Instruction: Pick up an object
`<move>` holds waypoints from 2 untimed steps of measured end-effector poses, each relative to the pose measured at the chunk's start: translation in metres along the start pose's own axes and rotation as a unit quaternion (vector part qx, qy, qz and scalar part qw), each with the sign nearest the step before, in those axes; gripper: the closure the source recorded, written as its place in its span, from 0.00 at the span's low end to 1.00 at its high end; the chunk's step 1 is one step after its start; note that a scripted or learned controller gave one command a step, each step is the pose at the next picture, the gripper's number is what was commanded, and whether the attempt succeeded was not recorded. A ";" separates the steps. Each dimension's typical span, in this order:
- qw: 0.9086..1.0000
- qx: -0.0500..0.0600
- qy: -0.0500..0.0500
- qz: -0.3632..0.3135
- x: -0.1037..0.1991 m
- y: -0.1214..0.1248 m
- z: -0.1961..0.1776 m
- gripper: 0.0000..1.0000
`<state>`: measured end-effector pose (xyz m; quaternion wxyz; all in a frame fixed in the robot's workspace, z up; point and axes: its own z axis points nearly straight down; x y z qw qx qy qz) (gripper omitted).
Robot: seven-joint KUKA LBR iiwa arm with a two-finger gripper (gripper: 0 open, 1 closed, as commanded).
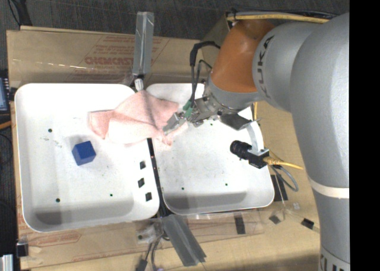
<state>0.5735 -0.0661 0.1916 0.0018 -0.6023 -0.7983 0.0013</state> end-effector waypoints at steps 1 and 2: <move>1.000 0.000 0.000 -0.009 -0.034 0.001 0.044 0.00; 0.998 -0.002 -0.001 -0.058 -0.042 0.036 0.100 0.00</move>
